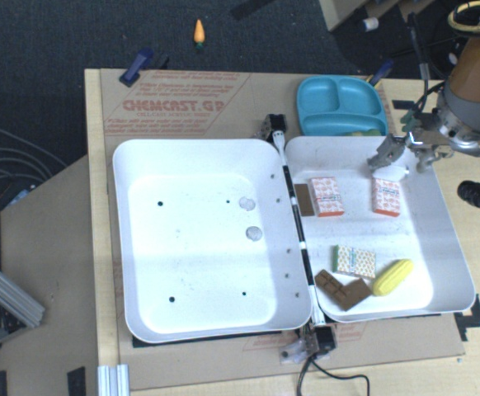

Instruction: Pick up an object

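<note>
Two fingers of the tool (pixel 401 148) spread, empty — above the red-white box (pixel 387 196); descent off-centre could tip it.

Tool (pixel 405 148) over R bin's (pixel 446 221) far edge; two cartons, yellow corn (pixel 392 276) w/in.
</note>
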Available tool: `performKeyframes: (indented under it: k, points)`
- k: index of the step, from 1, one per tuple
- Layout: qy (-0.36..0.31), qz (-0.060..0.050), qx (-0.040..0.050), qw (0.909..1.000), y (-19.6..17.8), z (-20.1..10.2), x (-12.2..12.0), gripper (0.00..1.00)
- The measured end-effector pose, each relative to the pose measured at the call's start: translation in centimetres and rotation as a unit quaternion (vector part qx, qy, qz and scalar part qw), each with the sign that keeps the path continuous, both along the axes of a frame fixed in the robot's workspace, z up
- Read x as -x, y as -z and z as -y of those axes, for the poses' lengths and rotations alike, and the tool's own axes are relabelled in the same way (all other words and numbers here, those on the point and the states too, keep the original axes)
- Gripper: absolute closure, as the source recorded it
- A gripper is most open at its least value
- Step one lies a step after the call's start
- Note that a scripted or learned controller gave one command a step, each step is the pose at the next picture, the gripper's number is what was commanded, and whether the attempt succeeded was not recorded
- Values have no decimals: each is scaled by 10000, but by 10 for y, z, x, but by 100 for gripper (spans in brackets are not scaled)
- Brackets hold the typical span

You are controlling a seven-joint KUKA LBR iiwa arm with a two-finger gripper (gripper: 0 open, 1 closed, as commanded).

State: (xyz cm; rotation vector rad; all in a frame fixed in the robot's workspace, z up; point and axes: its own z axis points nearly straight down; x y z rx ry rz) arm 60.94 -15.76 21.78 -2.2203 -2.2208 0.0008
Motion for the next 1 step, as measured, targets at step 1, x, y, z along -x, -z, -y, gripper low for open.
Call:
performKeyframes:
  k: [1]
  points:
    - [3,-11,-2,10000,80,1,12,0]
